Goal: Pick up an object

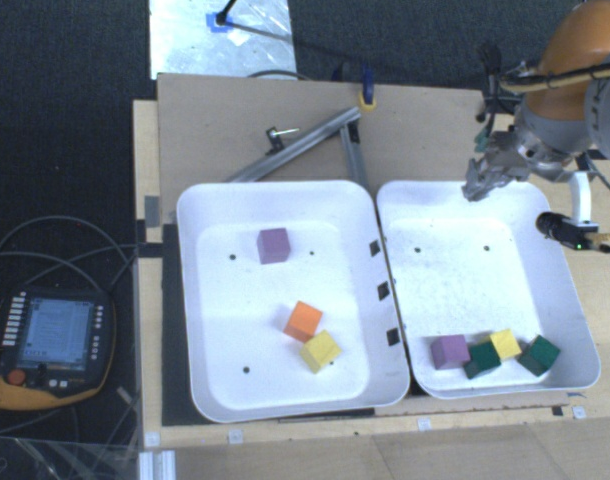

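Note:
My gripper hangs over the far rim of the right bin, near its back edge, with nothing visible between its fingers. In the left bin lie a purple cube, an orange cube and a yellow cube touching it. Along the near wall of the right bin sit a purple cube, a dark green cube, a yellow cube and another green cube.
A metal bar lies slanted on the bench behind the left bin. A teach pendant sits on the floor at the left. A black fitting sticks out by the right bin's far right rim.

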Tool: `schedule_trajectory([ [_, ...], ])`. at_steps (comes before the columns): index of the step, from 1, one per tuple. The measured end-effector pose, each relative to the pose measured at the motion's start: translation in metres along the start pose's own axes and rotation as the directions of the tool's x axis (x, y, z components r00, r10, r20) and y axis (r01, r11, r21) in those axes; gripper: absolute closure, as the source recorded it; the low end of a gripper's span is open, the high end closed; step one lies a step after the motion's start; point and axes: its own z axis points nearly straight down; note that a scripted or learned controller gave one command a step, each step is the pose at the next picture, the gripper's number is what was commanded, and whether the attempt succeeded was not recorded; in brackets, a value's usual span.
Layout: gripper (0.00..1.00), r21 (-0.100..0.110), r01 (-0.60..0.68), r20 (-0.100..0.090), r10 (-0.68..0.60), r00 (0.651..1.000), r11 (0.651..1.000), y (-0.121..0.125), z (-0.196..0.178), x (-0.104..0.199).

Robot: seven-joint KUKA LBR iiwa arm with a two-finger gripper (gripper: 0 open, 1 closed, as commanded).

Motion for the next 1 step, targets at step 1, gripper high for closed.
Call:
schedule_trajectory([
  [1, 1.00, 0.009, 0.004, -0.004, -0.004, 1.000, 1.000, -0.0228, 0.0019, 0.0550],
])
